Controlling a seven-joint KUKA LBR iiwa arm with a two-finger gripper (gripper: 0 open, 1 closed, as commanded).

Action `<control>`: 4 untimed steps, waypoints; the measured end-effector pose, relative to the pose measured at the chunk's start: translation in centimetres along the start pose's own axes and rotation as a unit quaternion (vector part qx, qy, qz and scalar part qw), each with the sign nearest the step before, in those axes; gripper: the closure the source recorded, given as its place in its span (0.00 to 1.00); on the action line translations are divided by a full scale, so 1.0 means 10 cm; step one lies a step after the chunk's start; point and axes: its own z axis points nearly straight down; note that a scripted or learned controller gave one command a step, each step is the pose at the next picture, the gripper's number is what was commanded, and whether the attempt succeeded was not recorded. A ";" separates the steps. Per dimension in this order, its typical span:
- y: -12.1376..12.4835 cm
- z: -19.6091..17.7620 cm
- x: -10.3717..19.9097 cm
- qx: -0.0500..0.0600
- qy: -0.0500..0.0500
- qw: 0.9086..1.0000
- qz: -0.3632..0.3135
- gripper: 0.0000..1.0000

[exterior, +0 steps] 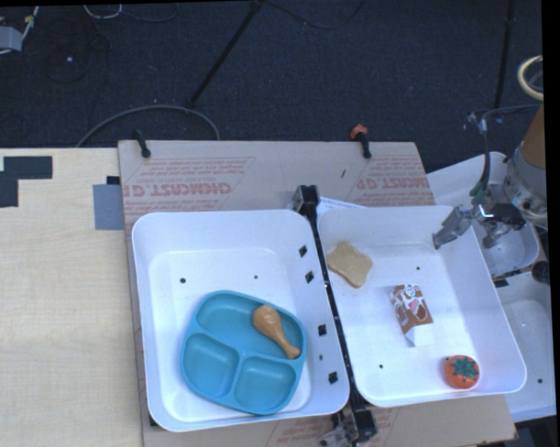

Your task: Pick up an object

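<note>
Objects spread over two white bins. Left bin (162, 259): blue divided plate (221, 367) with a toy chicken drumstick (276, 330) lying across its upper right compartment. Right bin (485, 312): slice of toast (349, 263) near the upper left corner, brown snack packet (412, 314) in the middle, orange-red fruit (460, 371) near the lower right corner. Gripper (473, 222) at the right bin's upper right edge, well apart from every object, nothing between its fingers; open or closed, cannot tell.

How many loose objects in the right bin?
3. A toast slice near the bin's upper left, a small brown-and-white packet around the middle, and an orange-red round toy in the lower right corner. None look hidden.
</note>
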 end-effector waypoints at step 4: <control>0.10 1.39 0.09 -0.004 -0.001 1.000 -0.001 0.00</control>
